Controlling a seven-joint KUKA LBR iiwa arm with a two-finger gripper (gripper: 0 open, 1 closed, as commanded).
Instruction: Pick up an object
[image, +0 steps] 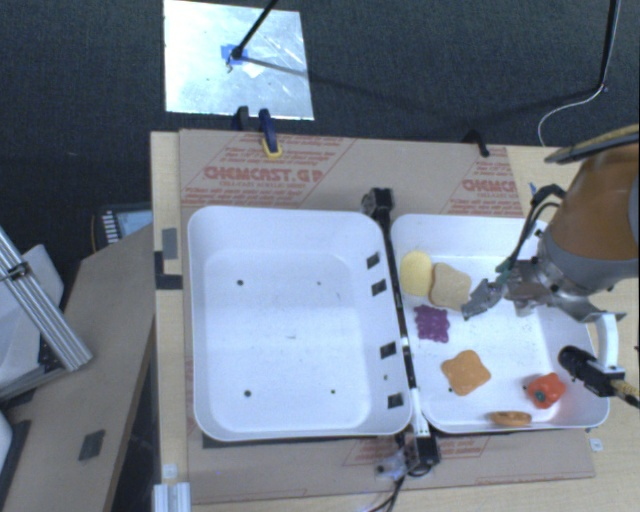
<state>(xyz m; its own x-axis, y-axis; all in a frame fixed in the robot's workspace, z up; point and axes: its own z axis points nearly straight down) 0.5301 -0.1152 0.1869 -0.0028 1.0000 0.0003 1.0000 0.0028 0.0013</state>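
The grey two-finger gripper (482, 298) hovers in the right shallow white bin (470, 228), just right of the tan bread-like piece (451, 285). Whether it is spread or closed cannot be told; nothing visibly sits in it. A purple grape cluster (432, 323) lies nearer.

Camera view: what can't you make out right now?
- Gripper: finger state unclear, small and blurred beside the tan piece.
- Arm: cut off by the right edge.
- Flat orange item at the right bin front rim: too small to identify.
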